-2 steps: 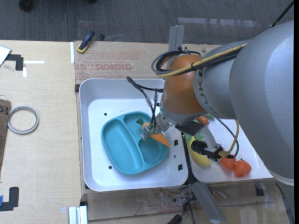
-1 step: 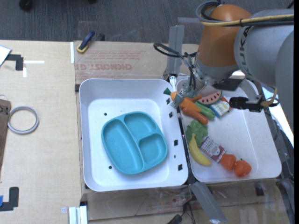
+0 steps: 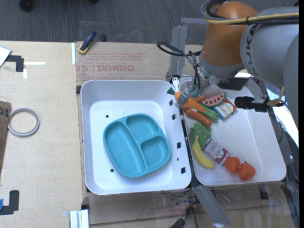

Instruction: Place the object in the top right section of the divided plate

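Pale wooden bench point(image 3: 38, 175) (grey carpet point(image 3: 133, 8) behind) bears tape roll point(image 3: 21, 122).

Left bin point(image 3: 90, 141): blue divided plate point(image 3: 137, 145) alone, all sections bare, open floor around it. Right bin point(image 3: 270, 141): crowded upper-left corner, with carrot point(image 3: 190, 102), hot dog point(image 3: 197, 117), watermelon slice point(image 3: 212, 100); banana point(image 3: 201, 156), tomatoes point(image 3: 239, 167) low. Right half of floor free. Arm point(image 3: 251, 37) overhangs top.

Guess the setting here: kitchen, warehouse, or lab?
Most likely a robotics lab or test cell, not a kitchen. The food in the right bin looks like toys, such as the banana and watermelon slice. The bench is taped plywood, with office carpet behind.
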